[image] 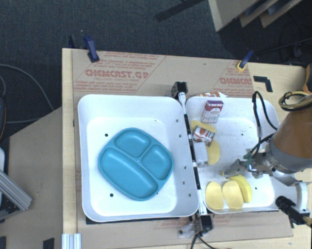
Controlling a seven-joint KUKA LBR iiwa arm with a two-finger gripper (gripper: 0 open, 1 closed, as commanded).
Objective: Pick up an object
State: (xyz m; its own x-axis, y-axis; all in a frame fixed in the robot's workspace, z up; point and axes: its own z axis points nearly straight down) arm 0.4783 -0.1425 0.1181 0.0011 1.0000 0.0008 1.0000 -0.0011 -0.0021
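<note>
The bench (148, 69) was a pale board printed with red lettering, held by a blue clamp (90, 48) at its far left corner and a yellow-and-blue clamp (245, 60) at the far right. Around it lay dark carpet (99, 15), with black cables (23, 84) looping on the left.

Two shallow white bins sat side by side. The left bin (94, 111) carried a blue divided plate (135, 163) near its middle. The right bin (243, 128) held a small red-and-white carton (212, 111) at its far edge, a second small packet (202, 134) just below it against the left wall, a yellow piece (213, 153) beside that, and a cluster of yellow rounded objects (228, 194) at the near edge.

The arm (295, 138) reached in from the right, and its gripper (239, 169) hung low over the right bin, just above the yellow cluster. Whether it was released or clenched could not be told, and nothing was seen in its grasp.
</note>
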